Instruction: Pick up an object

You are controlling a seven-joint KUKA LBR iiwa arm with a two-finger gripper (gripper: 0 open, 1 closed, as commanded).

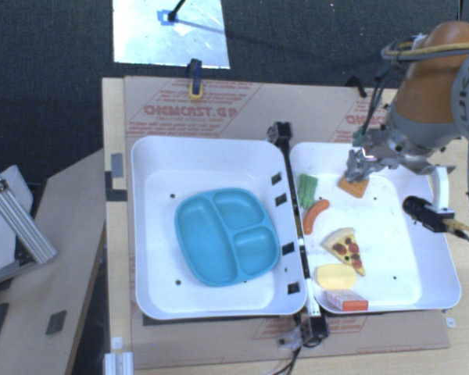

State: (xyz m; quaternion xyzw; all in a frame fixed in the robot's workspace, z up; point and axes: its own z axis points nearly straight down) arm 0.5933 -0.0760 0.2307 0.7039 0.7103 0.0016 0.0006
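Gripper (pixel 365 161) is seen over the far part of the right bin (pixel 445 287), directly above an orange piece (pixel 354 186) that lies at its tip. Whether it is clenched, released or grasping cannot be told. At that bin's near edge a red-and-white box (pixel 344 301) is laid, its print too small to be read. A yellow piece (pixel 336 276) is set just behind it, and a pizza slice (pixel 345 248) beyond that. Farther back, beside the divider between the bins, a red sausage (pixel 316 213) and a green piece (pixel 307 187) are placed, and the orange piece is found just right of the green one. The left bin (pixel 152 209) is occupied by a blue tray (pixel 227 235) with three compartments. Both bins are borne on a brown board (pixel 242 104), on which "CHEMCAST GP" is printed in red along the far side. More red print at the far right cannot be read. A yellow clamp (pixel 195 84) is fixed at the board's far edge. A shiny sheet (pixel 170 22) is laid beyond it on dark carpet (pixel 47 37).
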